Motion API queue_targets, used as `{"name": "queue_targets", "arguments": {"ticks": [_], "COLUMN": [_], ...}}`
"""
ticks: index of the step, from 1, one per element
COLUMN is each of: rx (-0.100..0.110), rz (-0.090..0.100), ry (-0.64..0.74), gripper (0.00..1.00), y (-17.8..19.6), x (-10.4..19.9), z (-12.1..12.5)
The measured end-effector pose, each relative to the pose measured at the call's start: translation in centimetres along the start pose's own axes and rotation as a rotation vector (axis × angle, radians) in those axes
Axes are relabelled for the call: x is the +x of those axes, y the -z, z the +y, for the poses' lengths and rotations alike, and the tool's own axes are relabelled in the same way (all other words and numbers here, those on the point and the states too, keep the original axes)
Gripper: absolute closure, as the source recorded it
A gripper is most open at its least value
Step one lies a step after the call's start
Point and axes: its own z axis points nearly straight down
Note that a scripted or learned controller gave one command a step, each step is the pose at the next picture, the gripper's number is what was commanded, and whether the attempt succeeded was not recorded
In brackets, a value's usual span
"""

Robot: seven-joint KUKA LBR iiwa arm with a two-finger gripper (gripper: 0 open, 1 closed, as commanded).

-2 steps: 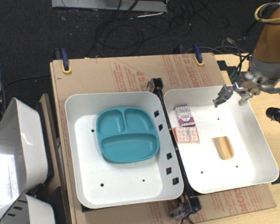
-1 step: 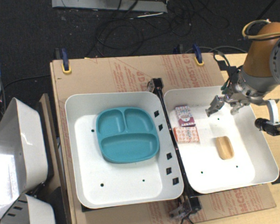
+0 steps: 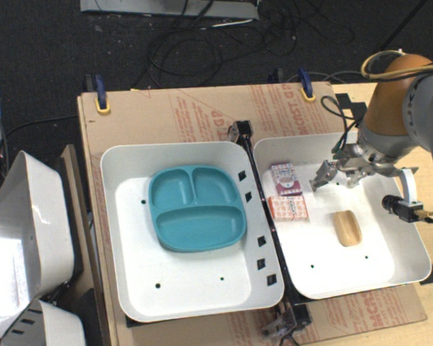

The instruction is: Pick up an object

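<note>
One fixed camera set above the bench, looking down at a slant, far enough to take in both bins and surrounding floor.

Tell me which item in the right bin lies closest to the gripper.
The small pink packet, just left of the gripper; the red-white box and tan block lie farther.

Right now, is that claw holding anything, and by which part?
Nothing is held. The claw hangs above the right bin, apart from the pink box and tan block.
</note>
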Motion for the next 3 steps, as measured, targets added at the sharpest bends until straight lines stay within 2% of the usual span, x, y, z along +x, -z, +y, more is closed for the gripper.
{"name": "queue_targets", "arguments": {"ticks": [1,2,3], "rx": [-0.006,-0.010,-0.009], "rz": [-0.002,-0.002,-0.002], "ry": [0.001,0.003,0.004], "gripper": [1.00,1.00,1.00], "y": [1.4,7.7,12.2], "x": [0.0,0.3,0.8], "z": [0.2,0.3,0.1]}}
